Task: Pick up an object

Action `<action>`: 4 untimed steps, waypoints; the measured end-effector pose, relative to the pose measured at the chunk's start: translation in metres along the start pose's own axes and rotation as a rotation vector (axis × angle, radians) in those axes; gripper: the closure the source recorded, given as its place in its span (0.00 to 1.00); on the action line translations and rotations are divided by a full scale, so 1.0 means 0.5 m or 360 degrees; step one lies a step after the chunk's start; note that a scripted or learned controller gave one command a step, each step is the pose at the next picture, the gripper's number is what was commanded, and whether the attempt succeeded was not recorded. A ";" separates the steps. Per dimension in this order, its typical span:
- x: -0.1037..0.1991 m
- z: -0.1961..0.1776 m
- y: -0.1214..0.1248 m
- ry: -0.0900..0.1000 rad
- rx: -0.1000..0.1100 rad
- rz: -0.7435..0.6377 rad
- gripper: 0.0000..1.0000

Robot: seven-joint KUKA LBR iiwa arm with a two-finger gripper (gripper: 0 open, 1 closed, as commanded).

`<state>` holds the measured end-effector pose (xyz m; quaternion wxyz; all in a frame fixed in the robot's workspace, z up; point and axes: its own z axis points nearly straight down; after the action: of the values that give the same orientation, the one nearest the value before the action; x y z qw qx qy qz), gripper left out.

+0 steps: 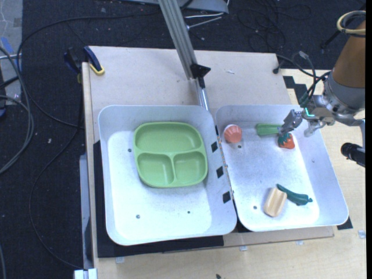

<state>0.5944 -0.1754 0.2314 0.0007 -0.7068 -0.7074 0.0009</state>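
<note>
- Camera view: the surface (151,74) is a pale, flat board carrying two shallow white bins with rounded corners and speckled floors.
- The left bin (116,214) holds a glossy green plastic plate (171,154) with three compartments.
- The right bin (325,196) holds a small orange-pink rounded toy (233,134), a green elongated piece (267,130), a tan cylinder (275,202) and, touching it, a dark teal curved piece (294,196).
- The red toy (286,142), small and rounded with a green top, lies near the right bin's far right side.
- The tool (295,122) hangs just above the red toy; its fingers stand apart and clamp nothing.
</note>
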 end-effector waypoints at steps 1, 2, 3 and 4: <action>0.000 -0.002 0.001 -0.0001 -0.0004 -0.0001 0.00; -0.003 0.085 0.009 0.0000 0.0001 0.0001 0.00; -0.015 0.184 0.022 0.0000 0.0002 0.0002 0.00; -0.014 0.282 0.023 -0.0002 -0.0004 0.0001 0.00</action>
<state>0.6056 -0.1824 0.0904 -0.0008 -0.7070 -0.7073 0.0004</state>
